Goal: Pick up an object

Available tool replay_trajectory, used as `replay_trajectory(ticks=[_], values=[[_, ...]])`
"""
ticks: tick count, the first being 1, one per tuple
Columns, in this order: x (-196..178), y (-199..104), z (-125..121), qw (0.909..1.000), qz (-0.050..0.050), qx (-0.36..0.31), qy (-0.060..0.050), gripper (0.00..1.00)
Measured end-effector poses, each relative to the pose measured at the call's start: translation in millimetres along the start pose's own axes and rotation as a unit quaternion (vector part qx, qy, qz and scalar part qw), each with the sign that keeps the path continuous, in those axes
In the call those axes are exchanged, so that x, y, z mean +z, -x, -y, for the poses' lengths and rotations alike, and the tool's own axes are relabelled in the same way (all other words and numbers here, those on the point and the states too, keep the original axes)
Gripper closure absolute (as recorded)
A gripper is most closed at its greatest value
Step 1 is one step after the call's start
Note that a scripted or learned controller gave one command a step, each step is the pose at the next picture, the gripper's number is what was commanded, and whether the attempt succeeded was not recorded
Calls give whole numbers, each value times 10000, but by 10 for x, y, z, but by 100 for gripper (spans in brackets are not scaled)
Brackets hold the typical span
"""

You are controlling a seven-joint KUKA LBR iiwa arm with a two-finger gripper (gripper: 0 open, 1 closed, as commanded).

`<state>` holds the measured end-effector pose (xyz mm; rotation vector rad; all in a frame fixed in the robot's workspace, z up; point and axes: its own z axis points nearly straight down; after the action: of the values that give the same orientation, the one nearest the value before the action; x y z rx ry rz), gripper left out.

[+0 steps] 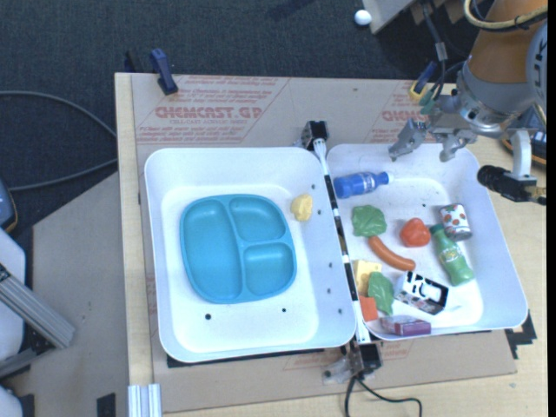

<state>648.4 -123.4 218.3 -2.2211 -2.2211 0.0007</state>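
The gripper hangs over the far rim of the right bin, up at about 1 o'clock in the camera view. Its two fingers are spread open and nothing is between them.

The things to pick from lie in that right bin. The blue bottle is closest to the gripper, lying on its side at about 10 o'clock in the bin. A leafy green toy sits near the middle, with a red toy beside it at 3 o'clock and a long orange sausage just below. A small can and a green bottle lie by the right wall. More small things are piled close together at 6 o'clock.

I think the bottle is the best pick. It has room around it. The gripper should come straight down with a finger on each long side, across the round body, then close gently so it does not roll away.

The bottle and can look hard, smooth and round, so they may slip. The leafy toy looks bumpy.

In the left bin lie a smooth blue plate with three sections and a little yellow lump.
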Motion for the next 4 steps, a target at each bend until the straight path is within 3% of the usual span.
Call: replay_trajectory(ticks=[1,2,3,4], values=[[770,-288,465,10000,-1,-1,-2,0],[1342,-290,1002,10000,-3,6,-3,0],[1342,-284,1412,10000,-6,5,-8,0],[1244,-287,1407,10000,-7,10,3,100]])
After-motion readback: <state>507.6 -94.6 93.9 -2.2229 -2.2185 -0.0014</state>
